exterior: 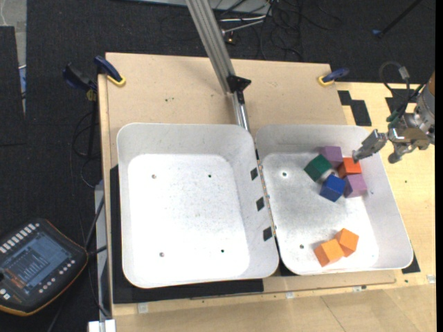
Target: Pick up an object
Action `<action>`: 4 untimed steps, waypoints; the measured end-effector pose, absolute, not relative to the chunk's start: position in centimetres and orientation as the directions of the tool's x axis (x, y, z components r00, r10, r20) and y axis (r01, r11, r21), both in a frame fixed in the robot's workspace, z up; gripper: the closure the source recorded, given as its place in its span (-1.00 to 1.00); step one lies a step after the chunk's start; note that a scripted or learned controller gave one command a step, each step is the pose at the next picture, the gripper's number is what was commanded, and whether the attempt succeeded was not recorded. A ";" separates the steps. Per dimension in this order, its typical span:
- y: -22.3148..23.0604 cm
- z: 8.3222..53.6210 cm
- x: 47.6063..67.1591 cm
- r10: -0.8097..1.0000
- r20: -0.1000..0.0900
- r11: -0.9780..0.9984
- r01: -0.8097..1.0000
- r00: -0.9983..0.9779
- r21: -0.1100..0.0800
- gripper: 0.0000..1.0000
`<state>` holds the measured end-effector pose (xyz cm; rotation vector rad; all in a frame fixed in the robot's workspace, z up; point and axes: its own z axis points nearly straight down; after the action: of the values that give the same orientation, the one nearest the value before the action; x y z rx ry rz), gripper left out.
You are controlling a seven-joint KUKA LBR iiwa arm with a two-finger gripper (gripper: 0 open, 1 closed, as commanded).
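We see a light wooden bench (pixel 180 88) filling the frame's centre. Two shallow white bins rest on it side by side: the left bin (pixel 131 185) and the right bin (pixel 387 206).

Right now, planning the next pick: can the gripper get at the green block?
Probably yes. The gripper hangs open at the right bin's edge, and the green block has its top and left side free.
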<state>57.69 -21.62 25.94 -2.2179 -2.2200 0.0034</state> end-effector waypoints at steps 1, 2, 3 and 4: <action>-21.6 26.2 57.8 1.000 -0.001 0.003 1.000 -0.003 0.000 -1.00; -20.8 21.4 57.3 1.000 0.001 0.001 1.000 -0.001 -0.005 -1.00; -21.2 15.8 56.3 1.000 0.001 -0.001 1.000 0.001 -0.006 -1.00; -21.2 12.5 57.0 1.000 -0.008 0.001 1.000 0.000 0.019 -1.00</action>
<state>56.95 -21.17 12.51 -2.2346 -2.2357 -0.0123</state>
